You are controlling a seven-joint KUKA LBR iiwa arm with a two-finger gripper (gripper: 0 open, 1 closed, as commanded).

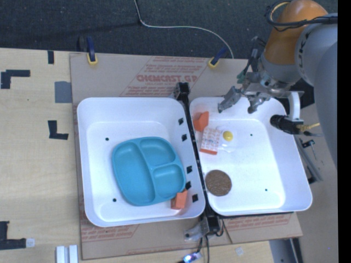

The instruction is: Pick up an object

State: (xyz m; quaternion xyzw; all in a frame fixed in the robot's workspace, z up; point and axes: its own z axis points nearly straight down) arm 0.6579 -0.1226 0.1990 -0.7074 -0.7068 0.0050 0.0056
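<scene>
My gripper hangs over the far edge of the right bin, its two fingers spread apart with nothing between them. Below and left of it in that bin lie an orange block, a clear packet with red print and a small yellow ball. A brown round disc rests nearer the front. In the left bin sits a blue divided plate, with a second orange block at its front right corner.
A black divider with clips runs between the two bins. A black cable trails across the dark floor behind the bench. Blue and yellow clamps hold the cardboard sheet at its back edge.
</scene>
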